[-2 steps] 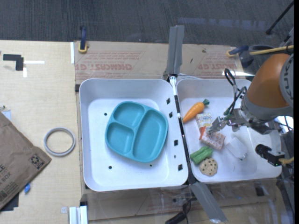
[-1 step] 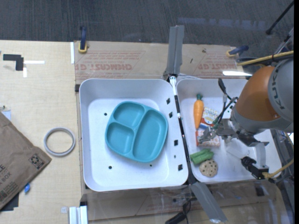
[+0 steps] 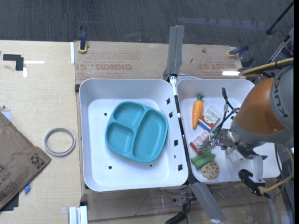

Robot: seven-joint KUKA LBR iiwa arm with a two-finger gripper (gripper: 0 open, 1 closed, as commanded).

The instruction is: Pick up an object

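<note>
Wooden bench, two white bins side by side, tape ring, cardboard box at left

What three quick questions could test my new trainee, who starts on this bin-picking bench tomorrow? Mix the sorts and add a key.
1. True or false: the teal divided tray lies in the right bin.
2. Which item lies nearest the front wall of the right bin? A) carrot B) cookie C) red snack packet
3. Fill in: outside the bins, on the wooden bench to the left, lies a grey ___.

Key: 1. False, it lies in the left bin. 2. B. 3. Tape ring.

The hand hovers by the red snack packet; its grip cannot be judged.
</note>
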